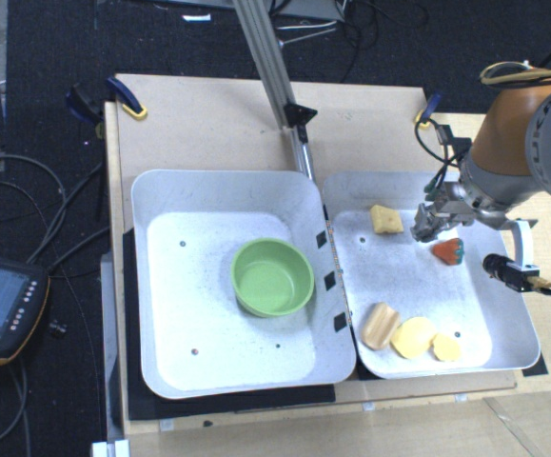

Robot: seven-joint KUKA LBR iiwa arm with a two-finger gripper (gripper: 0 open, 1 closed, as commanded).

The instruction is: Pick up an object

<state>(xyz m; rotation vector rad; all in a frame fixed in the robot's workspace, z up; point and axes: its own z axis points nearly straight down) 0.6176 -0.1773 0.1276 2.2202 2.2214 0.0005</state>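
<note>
My gripper (431, 225) hangs low over the right bin (489, 293), near its back. A small red object with a green tip (447, 250) lies just below and to the right of the gripper, close to it but not visibly between the fingers. A yellow chunk (385, 219) sits to the gripper's left. At the bin's front lie a tan bread-like piece (380, 326), a round yellow piece (414, 337) and a smaller yellow piece (446, 348).
The left bin (175, 255) holds a green bowl (273, 276). A metal pole (275, 74) slants down to the divider between the bins. Cables and a black fitting (508, 271) hang by the arm on the right.
</note>
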